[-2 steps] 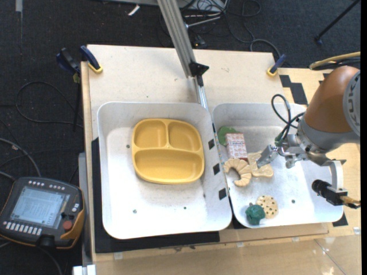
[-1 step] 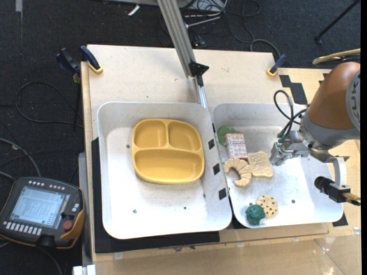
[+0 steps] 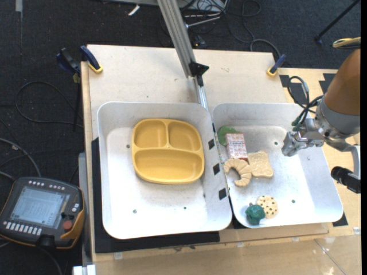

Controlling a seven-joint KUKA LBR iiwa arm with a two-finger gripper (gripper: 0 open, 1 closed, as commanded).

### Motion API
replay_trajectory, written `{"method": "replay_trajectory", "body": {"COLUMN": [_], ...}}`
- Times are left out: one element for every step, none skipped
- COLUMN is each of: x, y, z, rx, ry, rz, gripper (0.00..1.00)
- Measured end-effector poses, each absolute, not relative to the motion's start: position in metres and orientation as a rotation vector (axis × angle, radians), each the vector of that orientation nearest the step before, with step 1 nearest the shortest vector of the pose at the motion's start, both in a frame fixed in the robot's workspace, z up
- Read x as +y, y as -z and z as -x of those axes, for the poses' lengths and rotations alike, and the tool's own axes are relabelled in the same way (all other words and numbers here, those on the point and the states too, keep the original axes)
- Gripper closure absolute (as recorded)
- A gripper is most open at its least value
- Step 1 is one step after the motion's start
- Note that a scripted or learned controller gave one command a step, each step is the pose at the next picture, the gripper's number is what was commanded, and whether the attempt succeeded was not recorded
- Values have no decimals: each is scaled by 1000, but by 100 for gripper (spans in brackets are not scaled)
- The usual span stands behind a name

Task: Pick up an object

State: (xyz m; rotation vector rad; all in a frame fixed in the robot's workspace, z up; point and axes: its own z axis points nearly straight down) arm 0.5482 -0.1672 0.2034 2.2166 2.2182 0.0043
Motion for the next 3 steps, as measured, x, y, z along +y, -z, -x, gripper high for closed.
{"method": "replay_trajectory", "body": {"x": [-167,-116,-64], "y": [-254,-241,-248], "z": [-550,-553,-548], "rx": [2220,2231,2231], "ry": [-4,-1,-2], "rz": [-2214,-2214,-2214], "gripper": [100,100,100]}}
